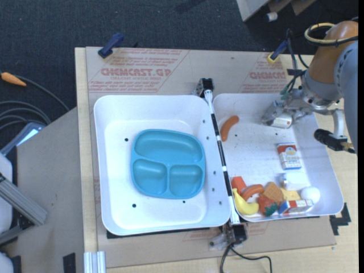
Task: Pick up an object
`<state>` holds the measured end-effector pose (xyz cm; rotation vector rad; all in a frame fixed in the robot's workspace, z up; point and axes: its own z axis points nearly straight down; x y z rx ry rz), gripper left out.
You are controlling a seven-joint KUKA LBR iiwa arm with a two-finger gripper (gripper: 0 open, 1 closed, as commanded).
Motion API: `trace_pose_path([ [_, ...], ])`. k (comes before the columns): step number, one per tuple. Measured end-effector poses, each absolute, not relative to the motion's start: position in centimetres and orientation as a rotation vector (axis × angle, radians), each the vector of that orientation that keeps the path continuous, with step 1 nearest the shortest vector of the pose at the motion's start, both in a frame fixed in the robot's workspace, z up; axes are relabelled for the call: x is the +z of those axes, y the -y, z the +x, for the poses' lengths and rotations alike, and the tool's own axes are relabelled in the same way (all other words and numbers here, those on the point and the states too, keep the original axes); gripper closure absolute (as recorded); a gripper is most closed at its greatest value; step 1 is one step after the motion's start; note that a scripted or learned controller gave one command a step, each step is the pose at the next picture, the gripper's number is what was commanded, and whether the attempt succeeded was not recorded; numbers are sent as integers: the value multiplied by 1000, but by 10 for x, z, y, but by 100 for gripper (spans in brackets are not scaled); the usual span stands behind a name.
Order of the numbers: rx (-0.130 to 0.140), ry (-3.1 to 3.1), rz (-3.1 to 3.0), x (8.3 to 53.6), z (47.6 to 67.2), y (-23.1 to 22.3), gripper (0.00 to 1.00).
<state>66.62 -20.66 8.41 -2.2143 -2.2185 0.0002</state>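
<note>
The pincer [278,117] is seen low over the right bin's [324,169] far end; whether it is open or closed cannot be told. A curved orange sausage [228,127] lies near the divider, with bare white floor between. Toy foods [270,198] are heaped in the near corner.

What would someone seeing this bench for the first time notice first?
The blue divided plate in the middle of the left bin stands out most. Next, the pile of small toy foods crowded into the near corner of the right bin, and the gripper low over that bin's far end.
</note>
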Motion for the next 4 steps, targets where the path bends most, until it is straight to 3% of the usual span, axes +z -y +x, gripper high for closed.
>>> trace_pose_path([
  [4,-9,2213,-2200,85,668,215,0],
])
